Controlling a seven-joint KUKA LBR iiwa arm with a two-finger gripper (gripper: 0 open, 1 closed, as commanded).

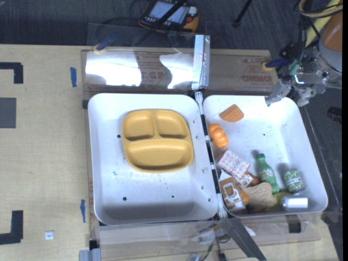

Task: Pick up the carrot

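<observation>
The gripper (pixel 284 93) hovered over the right bin's (pixel 304 140) far right corner, its grip state indiscernible. The carrot (pixel 250 179) lay mostly buried under the packets (pixel 235 164).

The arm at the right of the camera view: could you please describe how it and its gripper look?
The grey and orange robot arm ends in a pale metallic two-finger gripper with small teal and blue fittings near the wrist. Yellow and black cables loop above it. The view is too blurred to make out any markings.

Red printing on the cardboard (pixel 163 69) stays unreadable.
</observation>
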